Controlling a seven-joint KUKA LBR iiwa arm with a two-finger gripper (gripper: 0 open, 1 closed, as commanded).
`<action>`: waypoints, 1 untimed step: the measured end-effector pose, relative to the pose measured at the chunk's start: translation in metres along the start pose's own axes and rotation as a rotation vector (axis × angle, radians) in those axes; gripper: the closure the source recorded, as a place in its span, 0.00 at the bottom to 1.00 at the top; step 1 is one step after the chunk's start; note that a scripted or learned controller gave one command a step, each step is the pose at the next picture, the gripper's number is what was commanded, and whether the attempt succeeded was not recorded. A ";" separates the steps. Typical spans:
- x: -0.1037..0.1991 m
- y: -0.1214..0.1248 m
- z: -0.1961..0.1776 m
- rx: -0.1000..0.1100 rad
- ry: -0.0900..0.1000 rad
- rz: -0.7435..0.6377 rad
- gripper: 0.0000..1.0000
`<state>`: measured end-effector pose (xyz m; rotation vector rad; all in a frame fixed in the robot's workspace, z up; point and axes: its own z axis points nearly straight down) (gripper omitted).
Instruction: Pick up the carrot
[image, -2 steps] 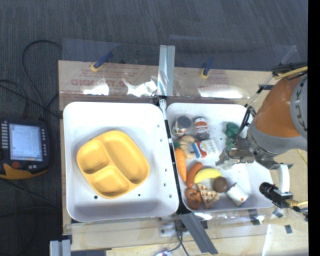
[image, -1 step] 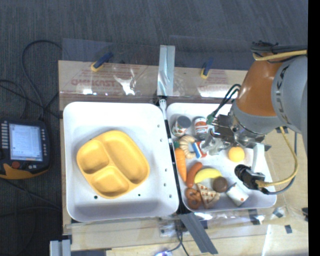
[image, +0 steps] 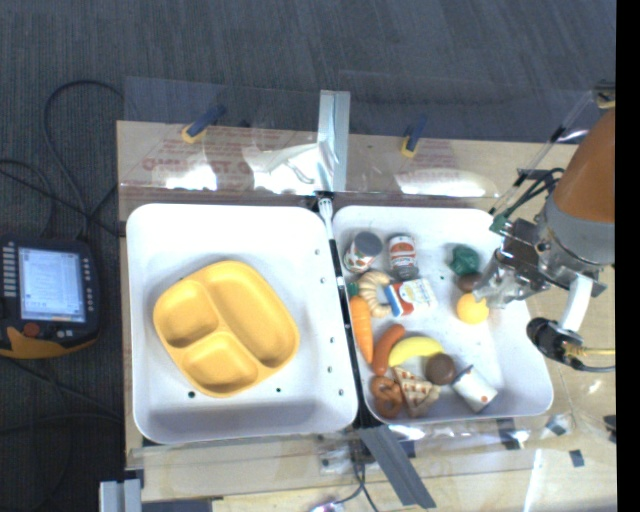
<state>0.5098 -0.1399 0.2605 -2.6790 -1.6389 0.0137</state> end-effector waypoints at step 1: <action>0.001 0.068 0.162 -0.006 0.003 -0.239 1.00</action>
